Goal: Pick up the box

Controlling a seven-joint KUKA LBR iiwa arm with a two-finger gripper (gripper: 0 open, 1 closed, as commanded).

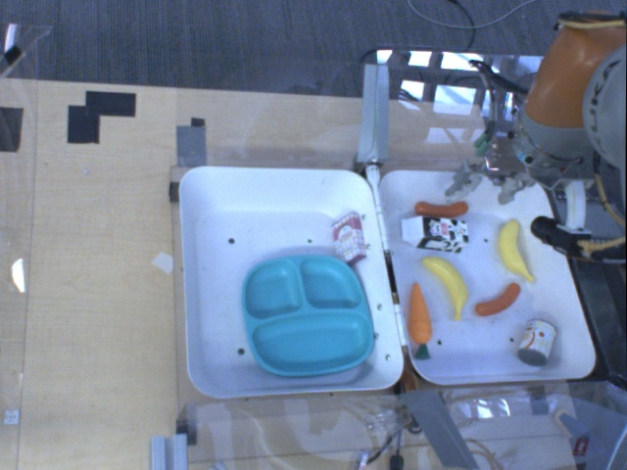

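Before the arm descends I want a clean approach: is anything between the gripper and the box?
A sausage lies between the gripper and the box, close along the box's far edge. Nothing rests on top of the box.

End effector spread above box.

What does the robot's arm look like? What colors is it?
The arm is grey with a rounded orange band above the wrist. Its gripper is thin grey metal with two fingers. A black part with cables sits at its side.
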